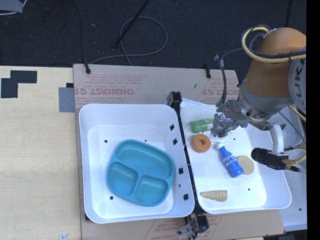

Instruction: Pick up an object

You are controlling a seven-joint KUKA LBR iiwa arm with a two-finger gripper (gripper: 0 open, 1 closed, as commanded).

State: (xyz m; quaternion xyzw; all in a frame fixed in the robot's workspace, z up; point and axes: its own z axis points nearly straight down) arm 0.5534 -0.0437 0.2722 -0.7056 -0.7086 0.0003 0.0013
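The right bin holds a green object near its far left, an orange ring just below it, a blue bottle in the middle, a tan round piece touching the bottle's right side, and a beige cone near the front. My gripper hangs over the far part of this bin, just right of the green object and above the blue bottle. Nothing shows between its fingers.
The left bin bears a blue divided tray. A black divider with clips separates the two bins. Cardboard lies under and behind them. Pale bench surface stretches to the left.
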